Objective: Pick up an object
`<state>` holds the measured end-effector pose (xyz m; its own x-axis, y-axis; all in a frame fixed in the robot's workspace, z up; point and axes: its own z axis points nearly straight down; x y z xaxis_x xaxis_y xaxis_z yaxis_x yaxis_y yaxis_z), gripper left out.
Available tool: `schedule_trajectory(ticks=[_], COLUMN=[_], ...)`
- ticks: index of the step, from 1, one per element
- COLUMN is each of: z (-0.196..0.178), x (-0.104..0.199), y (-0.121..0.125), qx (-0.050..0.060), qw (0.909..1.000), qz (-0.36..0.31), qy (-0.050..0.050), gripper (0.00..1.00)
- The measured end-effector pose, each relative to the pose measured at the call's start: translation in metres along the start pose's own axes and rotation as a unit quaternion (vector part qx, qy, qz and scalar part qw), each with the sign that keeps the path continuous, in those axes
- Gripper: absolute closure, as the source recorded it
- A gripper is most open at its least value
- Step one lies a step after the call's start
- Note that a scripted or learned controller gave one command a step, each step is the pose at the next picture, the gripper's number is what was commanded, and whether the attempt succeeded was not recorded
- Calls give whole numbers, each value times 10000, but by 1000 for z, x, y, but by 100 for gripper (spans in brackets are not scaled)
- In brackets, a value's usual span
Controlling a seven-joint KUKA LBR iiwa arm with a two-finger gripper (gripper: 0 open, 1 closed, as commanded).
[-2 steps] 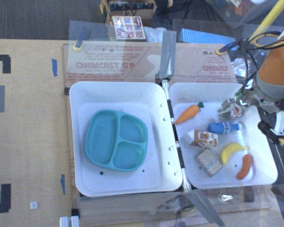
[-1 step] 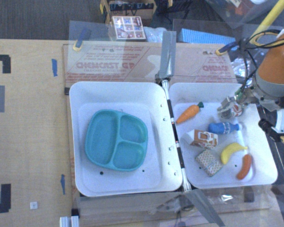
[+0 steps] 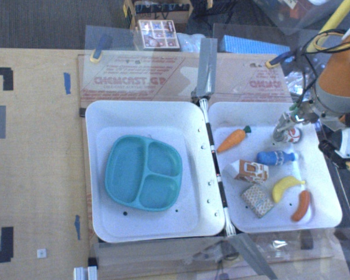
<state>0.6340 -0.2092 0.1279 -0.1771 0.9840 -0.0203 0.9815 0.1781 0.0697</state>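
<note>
Roughly, nearest to farthest:
Progress: by my reading the pick is in its approach stage; nothing looks lifted, and closing, gripping and raising are all left to do.
Sausage [image 3: 301,206]: orange-red, lying near the front right corner of the right bin [image 3: 326,217], just beside the banana.
Banana [image 3: 286,187]: yellow, curved, resting on the bin floor.
Patterned block [image 3: 257,199]: speckled grey-green, squarish, just left of the banana.
Carton [image 3: 252,171]: small brown and white box, a little behind the block.
Blue bottle [image 3: 275,157]: lying on its side, cap toward the right.
Carrot [image 3: 231,139]: orange with a green top, tilted, close to the bin's left wall.
Likely target: a small round red and white object [image 3: 291,135], partly covered by the tool, too small to identify.
Gripper [image 3: 284,128]: lowered at the far right of the right bin, directly over or against that round object; whether its jaws are released or clenched I cannot tell.
Left bin [image 3: 99,121]: holds a teal divided plate [image 3: 144,172], well apart from the arm.
Risk, as a judgement: the round piece may roll away on contact.
</note>
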Motion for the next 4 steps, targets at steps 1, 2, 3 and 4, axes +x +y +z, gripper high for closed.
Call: schedule_trajectory(ticks=[1, 2, 3, 4], z=[-38, -38, 43, 34], x=[64, 65, 96, 97], y=[50, 50, 48, 53], qx=[338, 341, 374, 314], qw=[9979, 9978, 9929, 9929], qz=[-550, -549, -1122, -1135], qy=[115, 115, 140, 137], gripper=[100, 0, 0, 100])
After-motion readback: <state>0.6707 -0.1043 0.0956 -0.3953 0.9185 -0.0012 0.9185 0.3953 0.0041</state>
